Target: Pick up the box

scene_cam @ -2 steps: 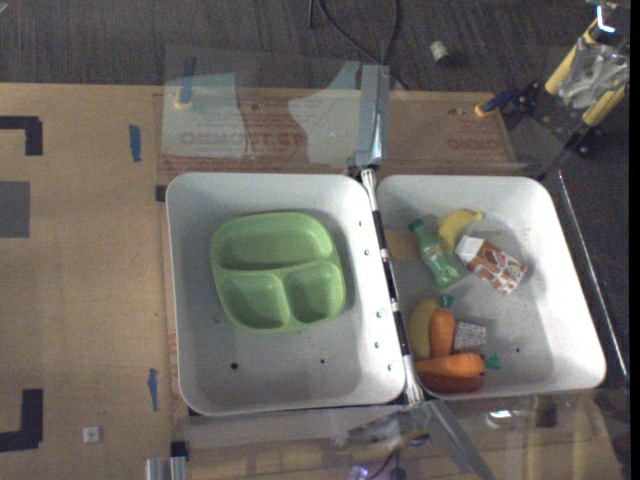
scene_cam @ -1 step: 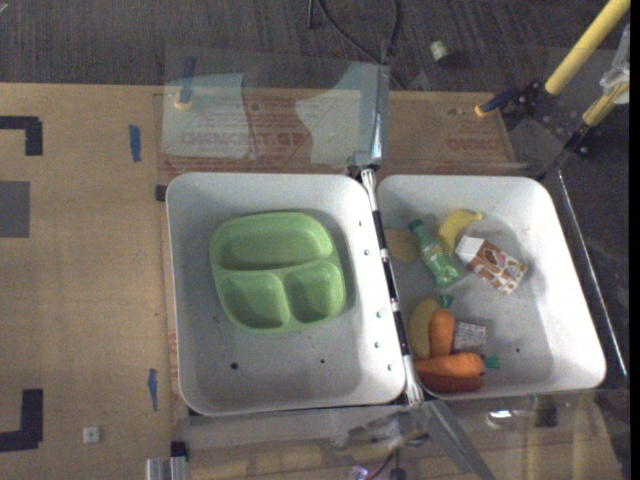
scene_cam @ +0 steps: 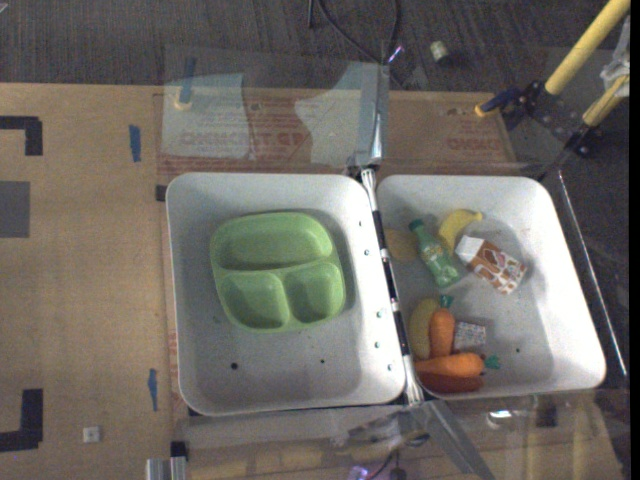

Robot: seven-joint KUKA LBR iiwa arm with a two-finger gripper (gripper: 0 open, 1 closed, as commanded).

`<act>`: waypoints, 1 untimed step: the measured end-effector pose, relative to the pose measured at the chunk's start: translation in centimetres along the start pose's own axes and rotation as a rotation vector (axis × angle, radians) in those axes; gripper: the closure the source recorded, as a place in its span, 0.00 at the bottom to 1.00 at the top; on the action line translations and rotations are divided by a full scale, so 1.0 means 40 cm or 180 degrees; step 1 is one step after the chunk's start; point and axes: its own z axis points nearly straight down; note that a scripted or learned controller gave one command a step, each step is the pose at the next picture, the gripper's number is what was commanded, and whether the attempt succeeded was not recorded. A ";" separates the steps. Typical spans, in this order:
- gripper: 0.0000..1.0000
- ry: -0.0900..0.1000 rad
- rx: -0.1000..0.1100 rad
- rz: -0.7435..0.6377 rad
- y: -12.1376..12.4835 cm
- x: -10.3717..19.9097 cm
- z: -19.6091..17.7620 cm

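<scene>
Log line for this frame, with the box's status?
box: lying in right bin, untouched | beside green bottle | divided green plate in left bin

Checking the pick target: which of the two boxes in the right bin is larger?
The carton by the bottle, with a slanted white top; the small box lies beside the carrots.

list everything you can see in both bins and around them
green plate: 1, light green, three compartments, in the left bin
box: 1, white and orange carton, upper middle of the right bin
bottle: 1, green, lying left of the box
yellow item: 1, above the bottle
carrots: 2, orange, lower left of the right bin
small block: 1, pale, beside the carrots
blue tape marks: several, on the bench
yellow pole: 1, top right
</scene>
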 end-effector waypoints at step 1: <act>1.00 -0.0012 0.0031 0.2020 -0.039 -0.066 0.030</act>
